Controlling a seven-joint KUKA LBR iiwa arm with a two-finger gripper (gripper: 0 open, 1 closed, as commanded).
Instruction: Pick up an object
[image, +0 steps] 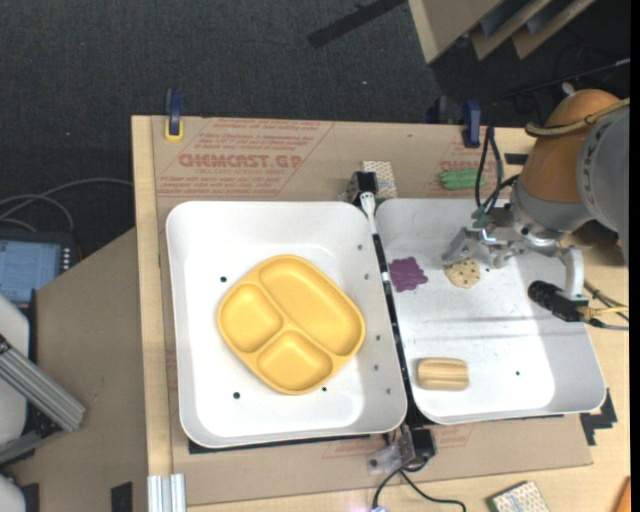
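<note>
Approach step: gripper (478, 250) low over right bin (560, 385), claw state cannot tell. Cookie (461, 273) just below-left of claw, purple piece (406, 272) further left, bread roll (441, 373) well below. Next: settle onto cookie, close
</note>
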